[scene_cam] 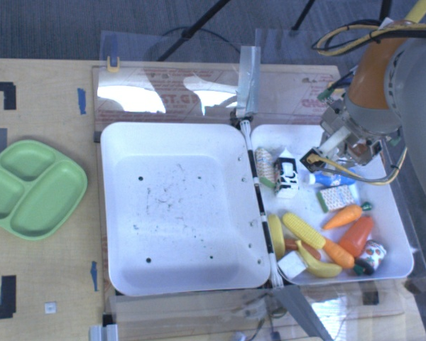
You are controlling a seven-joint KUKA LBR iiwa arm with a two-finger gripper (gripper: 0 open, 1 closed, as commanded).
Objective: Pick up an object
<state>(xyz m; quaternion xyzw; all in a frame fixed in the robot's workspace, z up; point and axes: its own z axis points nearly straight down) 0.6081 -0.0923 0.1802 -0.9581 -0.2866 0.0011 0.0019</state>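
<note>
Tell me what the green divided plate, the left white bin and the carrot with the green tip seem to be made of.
Green plate: likely moulded plastic, matte; even colour and soft, rounded compartment ridges.
Left bin: probably thin formed plastic, semi-gloss; rounded corners, with scuffs and dark specks on its floor.
Carrot: seems to be toy plastic, smooth; uniform orange with a slight sheen.

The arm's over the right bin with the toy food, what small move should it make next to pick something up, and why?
Probably shift the gripper down the view until it is above the carrot. The gripper sits at the far end of the right bin, beyond most of the food, and I see nothing held. The carrot lies close by, uncovered.
</note>
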